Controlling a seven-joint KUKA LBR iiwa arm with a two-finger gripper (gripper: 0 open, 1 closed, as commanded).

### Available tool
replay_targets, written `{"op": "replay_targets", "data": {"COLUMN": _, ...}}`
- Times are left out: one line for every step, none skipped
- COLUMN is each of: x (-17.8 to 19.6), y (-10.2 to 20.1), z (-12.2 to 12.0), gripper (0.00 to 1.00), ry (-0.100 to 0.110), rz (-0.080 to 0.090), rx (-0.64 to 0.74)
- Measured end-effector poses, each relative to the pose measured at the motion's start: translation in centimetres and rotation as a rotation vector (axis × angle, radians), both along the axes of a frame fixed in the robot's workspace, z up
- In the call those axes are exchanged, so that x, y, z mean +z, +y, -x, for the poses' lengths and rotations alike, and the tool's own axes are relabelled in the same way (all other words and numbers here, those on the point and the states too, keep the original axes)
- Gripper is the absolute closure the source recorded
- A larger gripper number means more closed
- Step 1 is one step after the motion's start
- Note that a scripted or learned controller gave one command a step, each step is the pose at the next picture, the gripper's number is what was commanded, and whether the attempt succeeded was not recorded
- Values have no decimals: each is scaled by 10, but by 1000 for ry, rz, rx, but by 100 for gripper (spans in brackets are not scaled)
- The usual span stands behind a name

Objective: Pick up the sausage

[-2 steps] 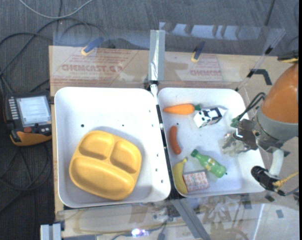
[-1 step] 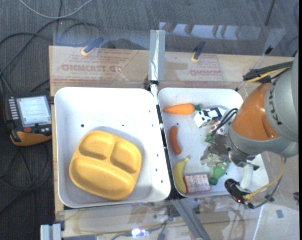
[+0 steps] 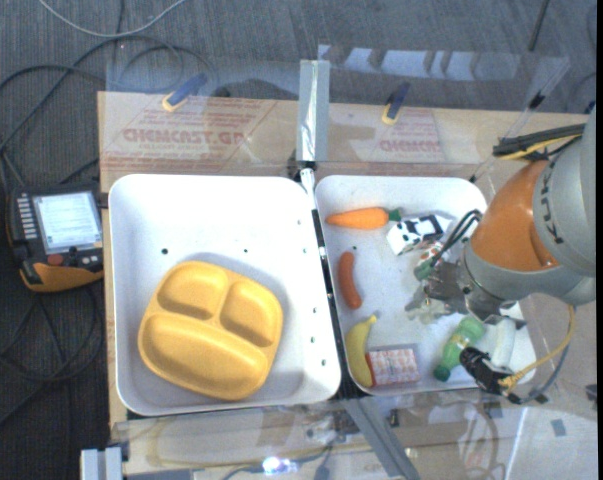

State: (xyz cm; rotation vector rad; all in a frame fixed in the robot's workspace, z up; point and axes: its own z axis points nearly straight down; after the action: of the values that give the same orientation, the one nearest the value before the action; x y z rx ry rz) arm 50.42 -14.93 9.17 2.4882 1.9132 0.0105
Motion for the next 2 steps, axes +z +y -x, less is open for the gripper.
{"op": "replay_targets", "data": {"x": 91, "y": 60, "z": -68, "gripper": 100, "ry": 11, "rz": 5, "rx": -185}}
{"op": "replay_targets", "data": {"x": 173, "y": 14, "z": -58, "gripper": 100, "ry": 8, "rz": 7, "rx": 393}}
